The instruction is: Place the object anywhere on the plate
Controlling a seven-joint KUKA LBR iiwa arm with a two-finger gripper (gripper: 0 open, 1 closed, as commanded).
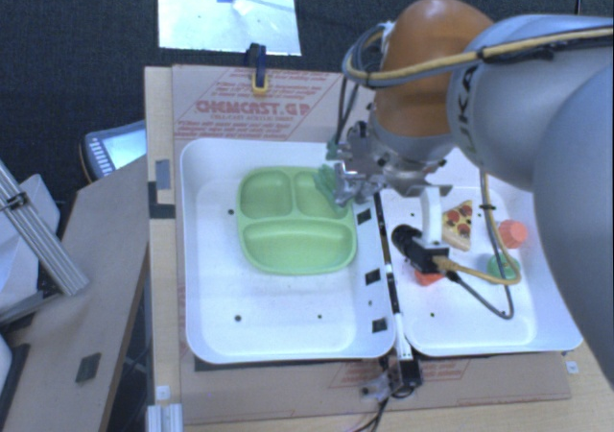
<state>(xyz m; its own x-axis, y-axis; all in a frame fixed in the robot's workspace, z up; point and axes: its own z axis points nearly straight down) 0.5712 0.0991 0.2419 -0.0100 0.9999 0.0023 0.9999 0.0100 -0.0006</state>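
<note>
Over the top right corner of the green plate [288, 233] hangs the gripper [345, 182], with the big grey arm reaching across from the right bin [480, 329]. The plate lies in the left bin [216, 315], and the hollows you can see look bare.

A small dark green thing [334, 177] shows right at the tip of the gripper, just above the plate's rim, by the small hollow on the right. I think this is the object you want on the plate. The tip is blurry and half hidden by the wrist, so you cannot tell how wide the gripper is open. You also cannot tell if it truly has hold of the green thing or is just next to it.

My guess is that you are at the putting-down step: the thing looks carried as far as the plate, and the drop is not yet made.

Move a bit to the left so the thing is well over a hollow and not over the rim, come down low, then let go. If it lands on the rim it could tip off into the bin.

Other toys lie in the right bin, well apart from the plate — a pizza slice [460, 225] and an orange piece [514, 232]. Leave them.
</note>
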